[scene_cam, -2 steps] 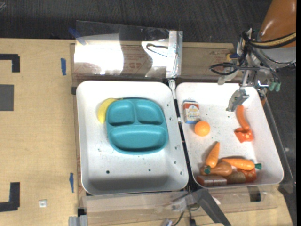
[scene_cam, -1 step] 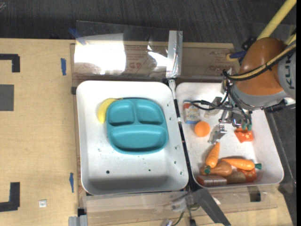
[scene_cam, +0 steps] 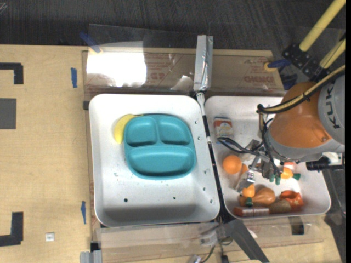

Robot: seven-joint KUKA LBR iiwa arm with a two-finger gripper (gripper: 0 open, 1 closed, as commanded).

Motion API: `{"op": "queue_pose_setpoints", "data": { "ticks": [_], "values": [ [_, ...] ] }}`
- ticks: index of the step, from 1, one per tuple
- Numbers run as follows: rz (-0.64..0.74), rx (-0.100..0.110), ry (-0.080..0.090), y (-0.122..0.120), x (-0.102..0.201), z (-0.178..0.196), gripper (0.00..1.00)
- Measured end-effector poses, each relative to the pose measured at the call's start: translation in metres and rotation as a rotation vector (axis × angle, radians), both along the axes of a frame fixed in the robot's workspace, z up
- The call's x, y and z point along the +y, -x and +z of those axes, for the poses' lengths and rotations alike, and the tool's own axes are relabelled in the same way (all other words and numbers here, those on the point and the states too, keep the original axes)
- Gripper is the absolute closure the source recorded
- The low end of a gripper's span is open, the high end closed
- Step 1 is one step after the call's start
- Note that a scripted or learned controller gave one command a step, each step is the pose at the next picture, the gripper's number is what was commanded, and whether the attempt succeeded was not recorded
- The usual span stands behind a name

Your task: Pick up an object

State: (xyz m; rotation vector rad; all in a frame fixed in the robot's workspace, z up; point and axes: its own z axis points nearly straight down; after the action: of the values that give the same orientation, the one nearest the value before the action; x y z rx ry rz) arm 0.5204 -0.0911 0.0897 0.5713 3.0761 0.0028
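The right bin holds several small toy foods. An orange ball lies left of centre, a small white and red carton sits near the back, and a brown potato-like piece, a small carrot-like piece and a red piece crowd the front. My gripper hangs low over this bin, just right of the orange ball and above the brown piece. The orange wrist band covers the bin's right part.
The left bin carries a teal divided tray with a yellow item peeking out at its back left. A taped divider stands behind the bins. Yellow rods cross the upper right.
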Motion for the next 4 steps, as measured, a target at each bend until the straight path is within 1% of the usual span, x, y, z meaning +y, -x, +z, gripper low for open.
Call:
{"op": "queue_pose_setpoints", "data": {
  "ticks": [1,2,3,4],
  "values": [
    [0.128,0.004,0.002,-0.038,-0.001,0.034,0.00],
    [0.060,0.003,0.000,-0.031,-0.027,0.000,0.00],
    [0.265,0.002,0.006,-0.061,-0.083,0.037,0.00],
    [0.248,0.004,0.004,-0.057,-0.133,-0.001,0.00]
  ]
}}
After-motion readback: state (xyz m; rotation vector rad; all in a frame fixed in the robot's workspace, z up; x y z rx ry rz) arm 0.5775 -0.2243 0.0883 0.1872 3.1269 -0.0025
